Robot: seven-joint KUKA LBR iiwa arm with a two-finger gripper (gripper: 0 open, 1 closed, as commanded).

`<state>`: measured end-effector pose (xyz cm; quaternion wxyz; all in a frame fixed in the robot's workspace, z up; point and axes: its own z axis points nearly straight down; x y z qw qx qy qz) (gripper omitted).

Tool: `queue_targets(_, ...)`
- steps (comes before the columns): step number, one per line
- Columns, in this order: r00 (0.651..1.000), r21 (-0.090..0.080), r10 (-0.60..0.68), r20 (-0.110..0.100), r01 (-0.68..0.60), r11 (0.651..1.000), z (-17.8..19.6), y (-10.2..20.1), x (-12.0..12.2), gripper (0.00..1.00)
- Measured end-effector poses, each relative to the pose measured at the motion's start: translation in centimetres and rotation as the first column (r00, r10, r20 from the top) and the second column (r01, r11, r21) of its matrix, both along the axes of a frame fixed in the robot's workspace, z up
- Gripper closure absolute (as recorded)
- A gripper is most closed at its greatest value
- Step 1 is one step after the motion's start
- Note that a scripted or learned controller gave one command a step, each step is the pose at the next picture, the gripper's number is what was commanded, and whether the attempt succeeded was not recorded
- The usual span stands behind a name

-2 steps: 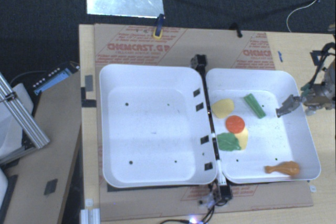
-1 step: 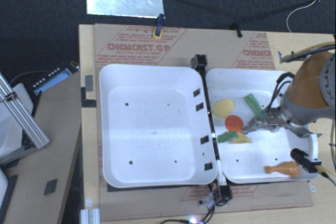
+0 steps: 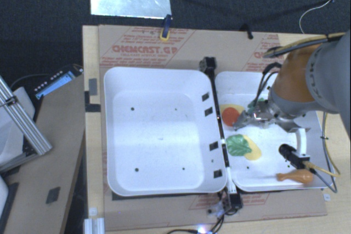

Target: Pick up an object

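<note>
Resting on a printed cardboard sheet (image 3: 181, 46), two shallow white bins are pictured side by side from above. The left bin (image 3: 159, 134) is set against the right bin's left wall, with a row of black clips (image 3: 209, 112) seen along the join. The right bin (image 3: 241, 87) is entered from its right side by the grey arm (image 3: 307, 82), whose orange band is seen over the bin's far right part. The gripper (image 3: 242, 122) is lowered into the right bin's left half, about midway between its far and near walls. Whether it is spread or pressed together cannot be told. The green piece (image 3: 238, 144) is found by the bin's left wall, on the near side of the gripper. The orange piece (image 3: 296, 176), shaped like a drumstick, is laid along the bin's near wall, toward its right corner. The red piece (image 3: 230, 115) is seen close to the bin's left wall, just beside the gripper's tip. The yellow piece (image 3: 255, 152) is placed touching the green piece, on the side away from the bin's left wall.
</note>
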<state>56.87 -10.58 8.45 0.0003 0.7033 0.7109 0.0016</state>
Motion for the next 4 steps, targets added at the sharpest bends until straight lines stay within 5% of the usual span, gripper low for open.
queue_targets(1, 1.000, -0.003, -0.005, 0.002, 0.005, 1.000, 1.1, 0.7, 3.4, 0.00)
queue_targets(2, 1.000, -0.002, -0.004, 0.002, 0.004, 1.000, 2.1, 0.6, 3.3, 1.00)
queue_targets(4, 1.000, -0.003, -0.002, 0.020, 0.002, 1.000, 35.7, 6.7, 8.2, 1.00)
